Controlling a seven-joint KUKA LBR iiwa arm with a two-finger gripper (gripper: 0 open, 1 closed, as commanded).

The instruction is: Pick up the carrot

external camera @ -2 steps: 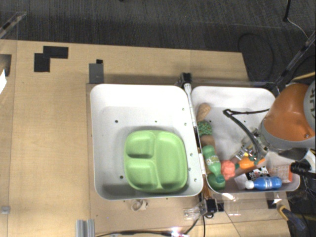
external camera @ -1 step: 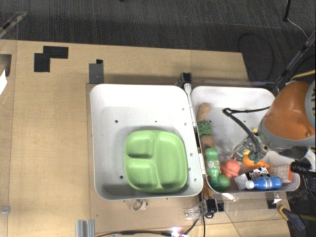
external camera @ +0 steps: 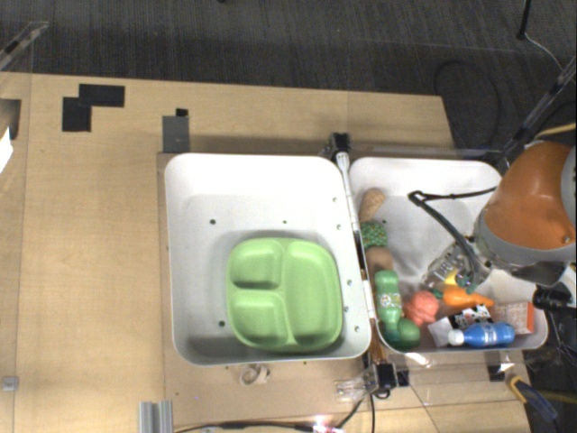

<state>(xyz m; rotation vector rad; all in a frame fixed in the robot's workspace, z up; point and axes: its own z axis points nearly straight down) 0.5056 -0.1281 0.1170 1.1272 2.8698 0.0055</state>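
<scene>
Your end effector (external camera: 453, 276) sits just above the carrot (external camera: 466, 298); I cannot tell its grip state. Straddle the carrot, clear of the blue bottle (external camera: 487, 336) just below.

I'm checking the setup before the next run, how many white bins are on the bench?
2. The left bin holds a green divided plate. The right bin holds the carrot among a pile of small items, with the gripper reaching in above them.
</scene>
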